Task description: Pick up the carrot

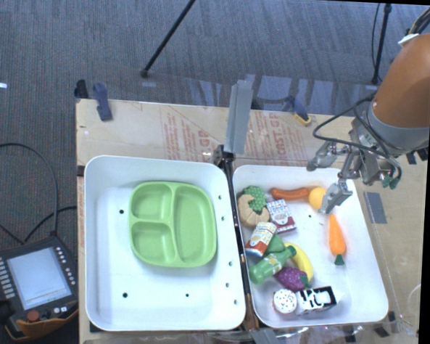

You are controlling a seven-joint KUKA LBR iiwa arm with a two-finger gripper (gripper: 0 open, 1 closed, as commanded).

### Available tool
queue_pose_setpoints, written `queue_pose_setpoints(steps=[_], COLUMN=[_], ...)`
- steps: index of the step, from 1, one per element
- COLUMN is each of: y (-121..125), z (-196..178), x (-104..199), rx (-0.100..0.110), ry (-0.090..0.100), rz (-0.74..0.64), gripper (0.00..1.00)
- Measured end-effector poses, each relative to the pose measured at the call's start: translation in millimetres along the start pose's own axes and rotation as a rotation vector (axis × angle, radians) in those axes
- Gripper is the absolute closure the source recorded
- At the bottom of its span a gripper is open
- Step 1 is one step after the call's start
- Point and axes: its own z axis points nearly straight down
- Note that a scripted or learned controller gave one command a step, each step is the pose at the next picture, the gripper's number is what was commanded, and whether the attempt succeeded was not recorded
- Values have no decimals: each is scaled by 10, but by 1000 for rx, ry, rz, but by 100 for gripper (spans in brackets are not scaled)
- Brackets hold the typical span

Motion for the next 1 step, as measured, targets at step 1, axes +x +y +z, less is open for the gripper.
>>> queue_pose_setpoints(steps=[1], y=[-416], z=[1815], x=[164], rx=[-2], ry=[15], rz=[212], gripper=[0])
